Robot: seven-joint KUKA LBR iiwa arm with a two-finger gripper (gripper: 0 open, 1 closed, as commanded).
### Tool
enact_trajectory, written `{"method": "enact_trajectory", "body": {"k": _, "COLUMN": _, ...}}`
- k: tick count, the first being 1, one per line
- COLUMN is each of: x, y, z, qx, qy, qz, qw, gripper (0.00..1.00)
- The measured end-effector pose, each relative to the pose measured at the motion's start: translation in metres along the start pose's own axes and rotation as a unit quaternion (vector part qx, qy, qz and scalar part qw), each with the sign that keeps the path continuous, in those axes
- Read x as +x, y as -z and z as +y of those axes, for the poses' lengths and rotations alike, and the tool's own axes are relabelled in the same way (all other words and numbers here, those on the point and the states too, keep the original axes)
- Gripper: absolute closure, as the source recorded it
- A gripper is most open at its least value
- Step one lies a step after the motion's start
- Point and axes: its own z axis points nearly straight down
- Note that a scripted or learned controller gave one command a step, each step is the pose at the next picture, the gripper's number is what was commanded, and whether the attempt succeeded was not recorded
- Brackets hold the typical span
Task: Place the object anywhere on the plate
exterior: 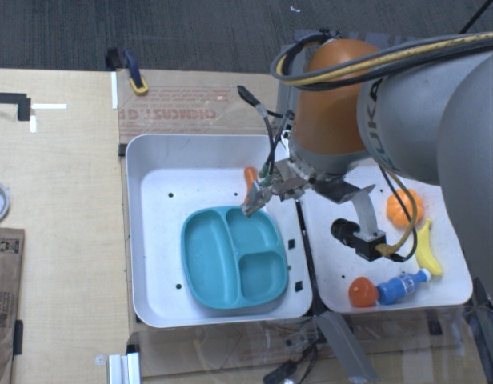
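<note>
From above, the gripper (pixel 257 201) hangs over the upper right rim of the teal divided plate (pixel 230 256) in the left bin (pixel 146 214). A small orange object (pixel 250 176), perhaps a carrot, appears to sit pinched between its fingers, just above the plate. The right bin (pixel 334 282) holds an orange (pixel 404 209), banana (pixel 427 249), tomato (pixel 362 292) and bottle (pixel 402 286).
</note>
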Motion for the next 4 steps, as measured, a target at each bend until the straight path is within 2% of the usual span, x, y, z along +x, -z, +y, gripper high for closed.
{"method": "enact_trajectory", "body": {"k": 1, "x": -0.0018, "y": 0.0083, "z": 0.0001, "qx": 0.001, "qy": 0.000, "qz": -0.001, "qw": 1.0000, "gripper": 1.00}}
{"method": "enact_trajectory", "body": {"k": 2, "x": -0.0017, "y": 0.0082, "z": 0.0001, "qx": 0.001, "qy": 0.000, "qz": -0.001, "qw": 1.0000, "gripper": 0.00}}
{"method": "enact_trajectory", "body": {"k": 3, "x": -0.0036, "y": 0.0165, "z": 0.0002, "qx": 0.002, "qy": -0.001, "qz": -0.001, "qw": 1.0000, "gripper": 1.00}}
{"method": "enact_trajectory", "body": {"k": 4, "x": -0.0036, "y": 0.0164, "z": 0.0002, "qx": 0.002, "qy": -0.001, "qz": -0.001, "qw": 1.0000, "gripper": 0.00}}
